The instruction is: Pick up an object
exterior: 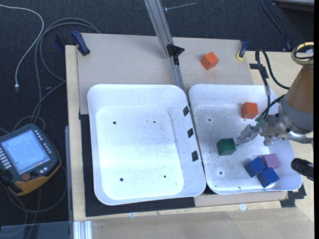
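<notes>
Seen from above, two shallow white bins sit side by side on a bench; the right bin (199,96) holds the blocks. The gripper (245,136) reaches in from that bin's right edge, low over its middle, tips pointing toward a green block (226,147); how its jaws stand I cannot tell, and nothing shows between them. An orange block (249,110) lies near the bin's far right corner; two blue blocks (262,172) and a pale purple one (271,160) cluster toward its near right corner. The approach step seems in hand; next, the tips likely need to straddle the green block, then close and lift.
</notes>
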`<state>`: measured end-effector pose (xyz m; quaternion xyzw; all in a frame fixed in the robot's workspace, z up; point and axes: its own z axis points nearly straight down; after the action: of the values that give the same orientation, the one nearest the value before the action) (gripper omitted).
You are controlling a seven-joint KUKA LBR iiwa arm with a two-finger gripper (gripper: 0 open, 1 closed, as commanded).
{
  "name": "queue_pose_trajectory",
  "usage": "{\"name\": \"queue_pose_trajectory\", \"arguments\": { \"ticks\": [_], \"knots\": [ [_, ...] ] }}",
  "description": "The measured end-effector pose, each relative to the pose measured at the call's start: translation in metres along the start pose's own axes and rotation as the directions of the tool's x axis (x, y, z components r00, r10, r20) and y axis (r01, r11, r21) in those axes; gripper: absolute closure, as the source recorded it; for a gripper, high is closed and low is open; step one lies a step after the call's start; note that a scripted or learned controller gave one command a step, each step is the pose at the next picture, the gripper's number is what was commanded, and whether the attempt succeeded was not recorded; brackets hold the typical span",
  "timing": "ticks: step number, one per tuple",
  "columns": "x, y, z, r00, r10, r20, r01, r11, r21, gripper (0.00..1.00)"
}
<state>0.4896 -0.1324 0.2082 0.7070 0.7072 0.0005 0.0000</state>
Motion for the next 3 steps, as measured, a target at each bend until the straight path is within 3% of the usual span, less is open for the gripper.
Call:
{"name": "queue_pose_trajectory", "arguments": {
  "ticks": [1, 2, 3],
  "knots": [
    [0.0, 0.001, -0.011, 1.0, -0.002, 0.001, 0.002, 1.0, -0.004, 1.0],
    [0.02, 0.026, 0.089, 1.0, 0.001, 0.003, -0.001, 1.0, -0.014, 1.0],
    [0.021, 0.023, 0.096, 1.0, 0.0, 0.002, 0.0, 1.0, -0.005, 0.0]
  ]
}}
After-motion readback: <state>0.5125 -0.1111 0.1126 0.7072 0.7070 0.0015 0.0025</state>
